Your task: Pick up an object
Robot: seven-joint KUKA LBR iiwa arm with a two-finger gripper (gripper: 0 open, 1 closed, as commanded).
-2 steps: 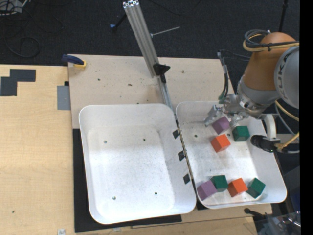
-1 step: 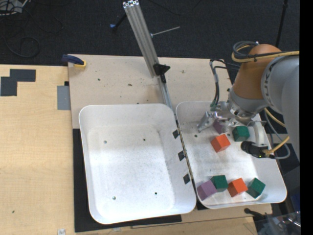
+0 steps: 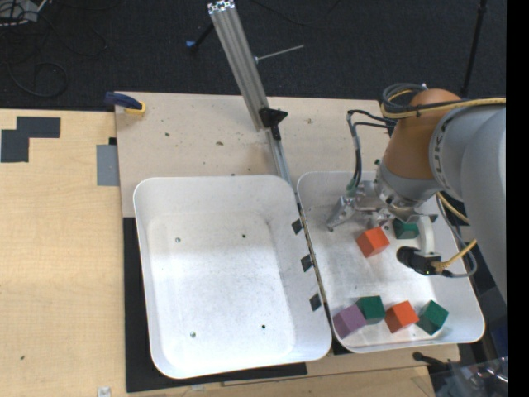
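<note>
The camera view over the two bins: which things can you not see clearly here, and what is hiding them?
- Gripper: small and under the grey arm; whether it is open or shut, or touches the orange cube, cannot be told.
- Dark green block beside the wrist: partly hidden by the arm, so its shape is unclear.
- Right bin: its far right side is hidden under the arm.

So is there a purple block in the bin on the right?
Yes, a purple block lies near the front edge of the right bin, beside a green block.
</note>
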